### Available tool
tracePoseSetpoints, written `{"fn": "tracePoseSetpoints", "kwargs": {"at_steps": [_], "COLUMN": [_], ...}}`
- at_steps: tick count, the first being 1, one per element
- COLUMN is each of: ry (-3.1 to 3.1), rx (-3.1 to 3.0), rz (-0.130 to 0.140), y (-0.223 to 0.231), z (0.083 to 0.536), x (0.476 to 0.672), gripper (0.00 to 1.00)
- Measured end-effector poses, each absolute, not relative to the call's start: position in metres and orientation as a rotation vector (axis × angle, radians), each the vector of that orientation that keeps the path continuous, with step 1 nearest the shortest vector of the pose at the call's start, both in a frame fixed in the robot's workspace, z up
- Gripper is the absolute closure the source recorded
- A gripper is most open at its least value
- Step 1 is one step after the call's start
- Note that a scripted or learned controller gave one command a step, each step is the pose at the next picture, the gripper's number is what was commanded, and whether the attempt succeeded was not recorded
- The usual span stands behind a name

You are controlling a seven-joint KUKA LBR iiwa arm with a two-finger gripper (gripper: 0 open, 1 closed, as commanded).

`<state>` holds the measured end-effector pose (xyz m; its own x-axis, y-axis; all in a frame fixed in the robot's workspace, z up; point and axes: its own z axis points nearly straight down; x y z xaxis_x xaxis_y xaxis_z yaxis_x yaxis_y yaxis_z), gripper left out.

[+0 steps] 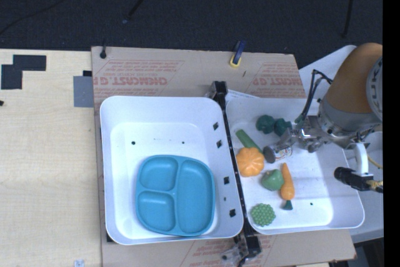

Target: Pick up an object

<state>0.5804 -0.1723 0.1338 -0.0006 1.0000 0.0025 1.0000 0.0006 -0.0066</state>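
The right bin (337,212) holds several toy foods. A dark green lumpy piece (270,124) lies at the back, with a green cucumber (245,138) left of it. An orange pumpkin (250,161) sits near the bin's left wall. A green pepper (272,180) and a carrot (287,181) lie side by side in the middle. A round, bumpy green piece (263,214) rests at the front. My gripper (282,143) reaches in from the right, low over the bin, between the dark green piece and the pepper, just right of the pumpkin. Nothing shows held in it.
The left bin (125,115) carries a blue divided plate (175,194) in its front half. A black divider with clips (228,153) separates the two bins. The arm's grey and orange body (353,90) hangs over the right bin's far right corner.
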Motion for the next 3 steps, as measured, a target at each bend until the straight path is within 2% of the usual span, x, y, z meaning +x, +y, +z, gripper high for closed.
{"fn": "tracePoseSetpoints", "kwargs": {"at_steps": [1,2,3], "ry": [-2.233,-2.232,-2.222], "rx": [-2.230,-2.237,-2.222], "rz": [-0.023,-0.019,-0.001], "y": [-0.171,-0.174,-0.178], "z": [0.117,0.127,0.186], "x": [0.588,0.588,0.580], "gripper": [0.00,1.00,1.00]}}
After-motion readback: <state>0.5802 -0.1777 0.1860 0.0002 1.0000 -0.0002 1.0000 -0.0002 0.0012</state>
